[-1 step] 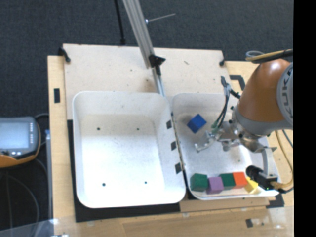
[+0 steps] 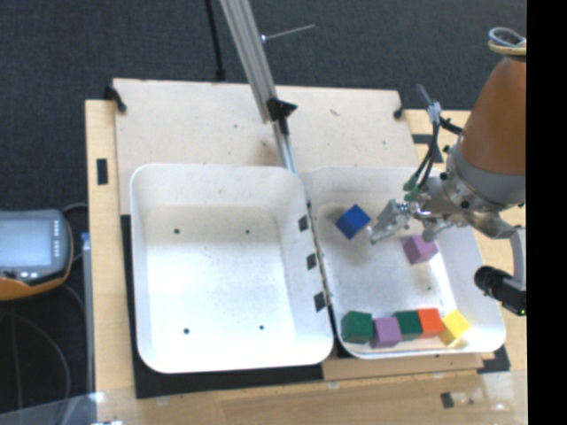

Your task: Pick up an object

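Camera view, looking down on the desk [image 2: 177,122]. Two shallow white bins sit side by side on it. The left bin [image 2: 151,193] has only small dark specks on its floor.

The right bin [image 2: 469,264] holds seven small blocks. A blue cube [image 2: 353,220] lies tilted in the upper left part of the bin floor, apart from the rest. A purple block [image 2: 420,250] lies near the middle of the bin, just below and to the right of the end effector. Along the near wall a row of five stands touching or nearly so — from left to right a green cube [image 2: 357,326], a purple cube [image 2: 387,331], a second green cube [image 2: 408,323], an orange cube [image 2: 430,321] and a yellow cube [image 2: 454,327], the last turned at an angle.

The arm [image 2: 500,131] reaches in from the right, its orange band above the grey wrist. The end effector [image 2: 396,221] hangs over the right bin between the blue cube and the purple block. Its metal fingers [image 2: 385,224] point toward the blue cube, and no block is seen between them. Whether they are spread or pressed together cannot be told from this angle.

A slanted aluminium post [image 2: 248,42] rises from the desk behind the bins. A grey handheld unit with a screen [image 2: 31,246] lies off the desk at the left edge.
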{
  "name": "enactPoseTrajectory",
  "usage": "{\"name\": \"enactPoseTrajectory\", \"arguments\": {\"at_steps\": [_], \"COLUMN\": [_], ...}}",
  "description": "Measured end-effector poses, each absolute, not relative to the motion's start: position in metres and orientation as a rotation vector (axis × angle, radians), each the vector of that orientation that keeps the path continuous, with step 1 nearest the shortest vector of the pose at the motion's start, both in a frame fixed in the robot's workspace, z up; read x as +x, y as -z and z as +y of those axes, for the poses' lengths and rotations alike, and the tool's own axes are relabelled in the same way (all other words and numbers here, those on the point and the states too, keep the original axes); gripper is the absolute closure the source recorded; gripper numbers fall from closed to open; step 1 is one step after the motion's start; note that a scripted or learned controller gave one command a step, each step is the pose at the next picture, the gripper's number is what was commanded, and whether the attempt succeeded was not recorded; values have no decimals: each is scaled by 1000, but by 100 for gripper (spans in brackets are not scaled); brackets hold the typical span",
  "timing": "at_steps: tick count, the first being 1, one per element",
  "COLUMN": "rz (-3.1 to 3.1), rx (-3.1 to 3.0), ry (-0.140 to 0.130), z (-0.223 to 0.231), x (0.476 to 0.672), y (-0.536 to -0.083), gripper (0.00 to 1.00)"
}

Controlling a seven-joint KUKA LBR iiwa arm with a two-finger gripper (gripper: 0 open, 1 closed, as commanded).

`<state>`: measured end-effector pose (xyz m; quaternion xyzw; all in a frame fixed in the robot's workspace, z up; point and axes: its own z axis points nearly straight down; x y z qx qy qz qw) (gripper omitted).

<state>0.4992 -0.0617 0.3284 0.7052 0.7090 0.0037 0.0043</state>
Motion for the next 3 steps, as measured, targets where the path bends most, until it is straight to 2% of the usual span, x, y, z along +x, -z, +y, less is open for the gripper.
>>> {"name": "enactPoseTrajectory", "arguments": {"at_steps": [1,2,3], "rz": [2213,2212,2232], "rx": [2218,2214,2218], "ry": [-6,-7,6], "z": [-99,-155,-80], "x": [484,529,512], "y": [-378,-522,-404], "gripper": [0,0,0]}}
